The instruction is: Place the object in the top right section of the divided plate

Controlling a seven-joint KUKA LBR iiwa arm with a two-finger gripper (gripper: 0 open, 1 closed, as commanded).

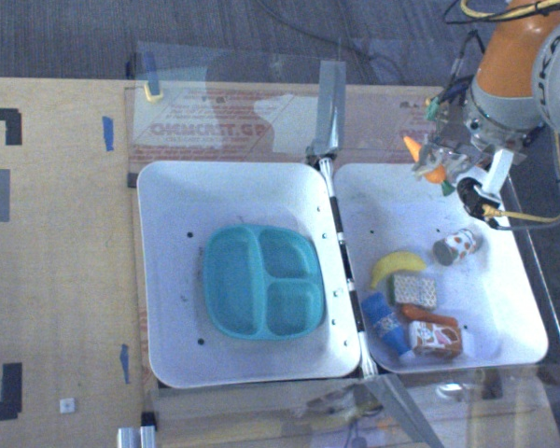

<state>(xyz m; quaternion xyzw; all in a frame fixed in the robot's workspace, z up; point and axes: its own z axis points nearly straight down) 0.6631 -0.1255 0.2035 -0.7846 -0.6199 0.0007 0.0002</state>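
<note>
Pointing left-down, apparently: carrot (432, 169) at hand (445, 168).

even, fairly bright overhead light. the two white bins (168, 362) look slightly washed out, with soft glare on the clear sheet (233, 101) at the bench's (56, 278) far edge. shadows are faint. focus is soft overall, small items grainy.

The divided plate (263, 282) lies in the middle of the left bin (168, 203). Right of the plate, in the right bin (513, 297), a banana (397, 266), sponge (416, 291), bottle (386, 323) and carton (436, 335) cluster together, with a small cup (457, 246) farther right. The gripper (437, 168) hangs over the right bin's far edge.
</note>
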